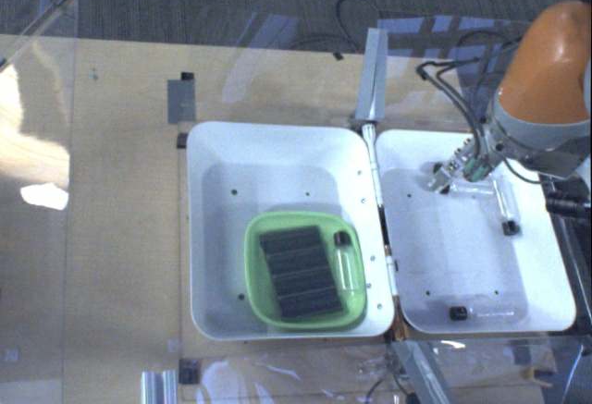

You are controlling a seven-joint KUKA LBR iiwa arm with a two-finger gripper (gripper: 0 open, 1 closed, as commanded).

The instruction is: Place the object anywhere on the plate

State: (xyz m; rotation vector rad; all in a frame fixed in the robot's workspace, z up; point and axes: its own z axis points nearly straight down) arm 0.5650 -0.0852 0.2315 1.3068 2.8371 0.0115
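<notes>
pincer (460, 169) is poised over the right white bin (546, 300), state indiscernible; a dark ribbed block (299, 272) is seen on the green plate (254, 250).

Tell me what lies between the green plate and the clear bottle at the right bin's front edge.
In the camera view, between the green plate and the clear bottle lie the two bins' adjoining rims and bare white bin floor.
</notes>
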